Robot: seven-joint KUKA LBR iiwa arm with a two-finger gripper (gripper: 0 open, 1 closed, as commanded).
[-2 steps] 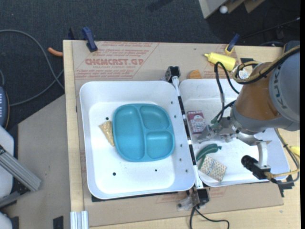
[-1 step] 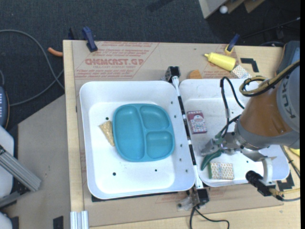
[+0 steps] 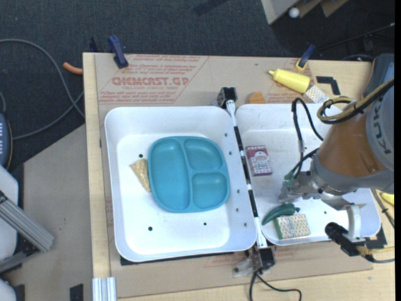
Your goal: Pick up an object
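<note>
We have our arm reaching into the right bin from the right, with the hand low over the near half of that bin. We cannot tell how the hand is set or whether it has hold of anything; the wrist hides it from above.

Just below the hand lie a green piece and, touching it, a small speckled pad, perhaps a sponge. A small pink box lies further back in the same bin, apart from them. In the left bin sit a teal divided plate and a tan scrap tucked at its left edge.

We judge the green piece the nearest target. It looks light and thin, likely to slide on the smooth bin floor, so we would take it across its narrow width. The pad looks soft and forgiving. The box seems stiff and light, best gripped across its short sides.
</note>
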